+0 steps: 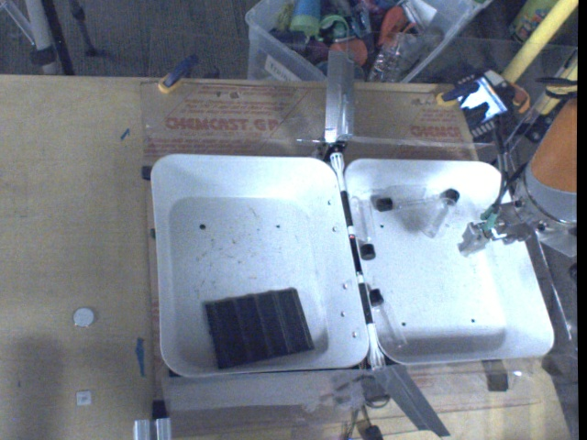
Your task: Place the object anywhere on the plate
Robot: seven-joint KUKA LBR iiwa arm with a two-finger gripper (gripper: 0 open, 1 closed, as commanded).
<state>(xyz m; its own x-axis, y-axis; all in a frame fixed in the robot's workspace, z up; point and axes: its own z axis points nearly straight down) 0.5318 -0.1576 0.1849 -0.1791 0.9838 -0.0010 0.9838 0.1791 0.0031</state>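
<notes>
A dark grey ribbed rectangular plate [260,326] lies flat in the near part of the left bin [183,246]. A clear plastic object [420,213] with black ends rests in the far part of the right bin [477,337]. My gripper [475,236] hangs over the right bin's right side, a short way to the right of and nearer than the clear object, and apart from it. Nothing is visibly held in it. The arm's orange band [559,154] is at the view's right edge.
Small black clips [368,249] sit along the divider between the bins. Behind the bench stands a clear tub [367,16] of assorted items, and a yellow pole [546,26] slants at the top right. Cables run near the arm.
</notes>
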